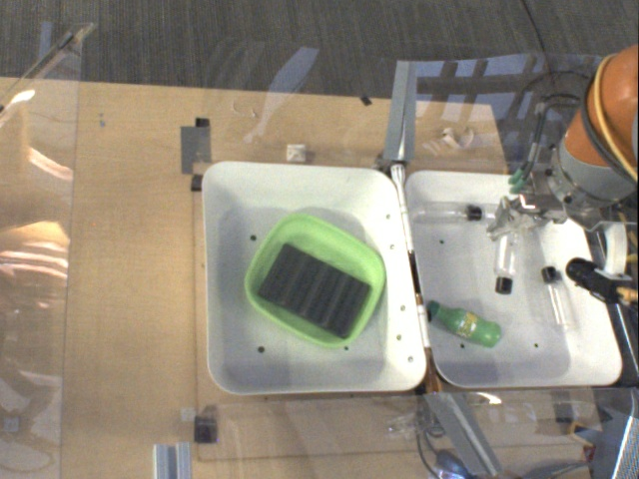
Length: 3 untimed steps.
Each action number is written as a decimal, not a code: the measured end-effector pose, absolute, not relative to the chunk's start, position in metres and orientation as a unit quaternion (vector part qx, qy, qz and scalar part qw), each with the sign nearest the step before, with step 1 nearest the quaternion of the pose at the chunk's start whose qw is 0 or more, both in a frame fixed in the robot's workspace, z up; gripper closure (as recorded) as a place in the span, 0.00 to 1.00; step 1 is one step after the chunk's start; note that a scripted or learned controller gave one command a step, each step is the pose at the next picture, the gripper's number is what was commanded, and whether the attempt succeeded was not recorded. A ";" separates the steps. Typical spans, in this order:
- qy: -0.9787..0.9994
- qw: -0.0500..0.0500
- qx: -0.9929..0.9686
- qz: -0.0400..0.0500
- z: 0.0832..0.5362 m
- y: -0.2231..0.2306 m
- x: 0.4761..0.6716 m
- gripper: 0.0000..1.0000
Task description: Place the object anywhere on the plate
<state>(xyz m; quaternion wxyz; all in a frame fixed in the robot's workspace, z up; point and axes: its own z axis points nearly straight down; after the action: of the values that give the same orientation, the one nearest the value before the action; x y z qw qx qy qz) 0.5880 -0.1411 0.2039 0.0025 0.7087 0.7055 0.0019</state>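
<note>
A wooden bench [120, 267] is seen from above, bearing two shallow white bins set side by side. In the left bin [230, 352], a lime-green plate [364, 257] with rounded corners is placed near the middle, turned at a slant; a dark ribbed rectangular insert [312, 289] is laid flat inside it. The plate is well apart from the bin's walls on all sides.

In the right bin [539, 362], a small green bottle [466, 325] is found lying on its side close to the bin's left wall, near the front, its darker cap end pointed toward the divider between the bins. The bottle is not on the plate and is touched by nothing. Several clear, tube-like items with dark tips [505, 263] are scattered further back in the same bin, one near the back wall and others toward the right side; their exact nature cannot be made out.

The grey arm [609, 118], with its orange band, is seen entering from the right, above the back right part of the right bin. The gripper [511, 216] is hung over the back of that bin, well apart from the bottle. Whether its fingers are apart or together cannot be told, as they are blurred against the clear tubes beneath.
</note>
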 end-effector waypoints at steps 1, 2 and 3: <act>0.740 0.002 0.673 0.002 0.185 -0.060 0.602 1.00; 0.793 0.002 0.609 0.002 0.188 0.022 0.577 1.00; 0.793 0.002 0.610 0.002 0.188 0.021 0.577 0.00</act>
<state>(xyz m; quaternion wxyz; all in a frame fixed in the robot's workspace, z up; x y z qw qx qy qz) 0.5773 0.0213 0.1883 0.0019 0.6096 0.7927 0.0022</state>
